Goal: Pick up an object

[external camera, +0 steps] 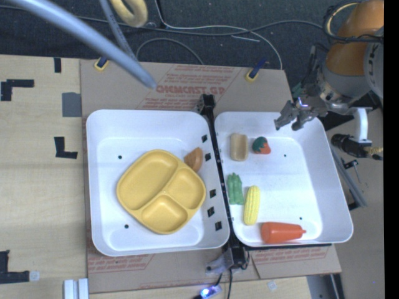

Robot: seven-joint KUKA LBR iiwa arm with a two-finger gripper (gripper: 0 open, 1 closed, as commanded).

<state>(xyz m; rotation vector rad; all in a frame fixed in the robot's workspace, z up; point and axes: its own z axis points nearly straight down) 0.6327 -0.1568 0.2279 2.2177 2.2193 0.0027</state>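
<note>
The right bin (324, 161) holds a tan bread roll (238, 147), a small red tomato with a green top (261, 146), a green vegetable (235, 189), a yellow corn cob (251, 205) and an orange carrot (282, 232). In the left bin (103, 167) lie a yellow divided plate (161, 190) and a brown piece (194, 159) at its upper right edge. My gripper (290, 122) hangs over the right bin's far right rim, above and right of the tomato, with its two fingers spread and nothing between them.
A black divider with clips (215, 167) runs between the bins. Cables (206, 33) cross the dark floor behind the bench. A grey pole (81, 27) slants across the upper left. Both bins stand on a cardboard sheet (187, 86).
</note>
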